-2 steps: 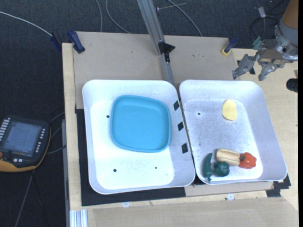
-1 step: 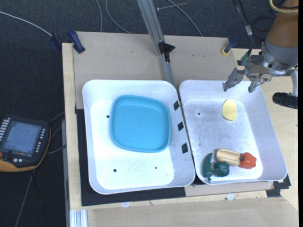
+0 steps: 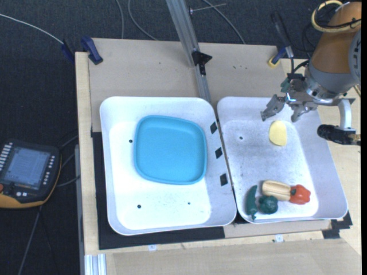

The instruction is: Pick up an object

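Jaws stood spread apart with nothing between them, the gripper (image 3: 282, 110) hanging above the far end of the right bin (image 3: 330, 171). Just beneath the fingertips, a little toward the near side, lay a small yellow lump (image 3: 278, 133), possibly a toy lemon or potato; the view was too coarse to say which. It looked light and smooth, likely hard plastic, rounded enough to slip or roll if pinched off-centre, so the best hold seemed to be across its narrower middle, fingers coming straight down. Bare bin floor surrounded it, and nothing blocked the descent. Farther from the jaws, at the near end of the same bin, a cluster sat together: a tan roll (image 3: 276, 188) touching a red pepper (image 3: 300, 195), with a green vegetable (image 3: 261, 203) just beside them. Well away, across the divide, the left bin (image 3: 114, 153) held a blue plate (image 3: 170, 149). A handheld controller (image 3: 26, 172) rested beyond the bench.
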{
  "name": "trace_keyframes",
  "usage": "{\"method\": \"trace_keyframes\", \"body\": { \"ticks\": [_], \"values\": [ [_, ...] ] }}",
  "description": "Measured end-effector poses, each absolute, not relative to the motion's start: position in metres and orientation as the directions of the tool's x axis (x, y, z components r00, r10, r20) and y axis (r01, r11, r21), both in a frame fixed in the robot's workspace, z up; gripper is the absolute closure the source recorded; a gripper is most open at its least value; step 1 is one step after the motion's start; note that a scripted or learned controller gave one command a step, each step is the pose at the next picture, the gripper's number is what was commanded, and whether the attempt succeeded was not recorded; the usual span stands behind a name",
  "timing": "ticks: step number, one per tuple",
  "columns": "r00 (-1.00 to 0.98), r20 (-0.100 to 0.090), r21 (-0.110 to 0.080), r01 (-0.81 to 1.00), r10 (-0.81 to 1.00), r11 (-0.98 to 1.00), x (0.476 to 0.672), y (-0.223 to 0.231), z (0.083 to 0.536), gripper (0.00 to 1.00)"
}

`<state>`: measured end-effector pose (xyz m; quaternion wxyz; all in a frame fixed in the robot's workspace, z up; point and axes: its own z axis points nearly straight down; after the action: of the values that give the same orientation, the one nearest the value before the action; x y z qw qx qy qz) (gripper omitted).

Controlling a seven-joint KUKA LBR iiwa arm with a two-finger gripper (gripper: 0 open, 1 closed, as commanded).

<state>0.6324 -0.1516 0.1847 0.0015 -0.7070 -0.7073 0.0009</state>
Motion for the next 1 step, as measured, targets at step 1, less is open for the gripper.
{"method": "trace_keyframes", "body": {
  "ticks": [1],
  "values": [
    [0.000, 0.001, -0.005, 1.000, 1.000, 0.000, 0.6246, -0.1505, 0.1244, 0.00]
  ]
}}
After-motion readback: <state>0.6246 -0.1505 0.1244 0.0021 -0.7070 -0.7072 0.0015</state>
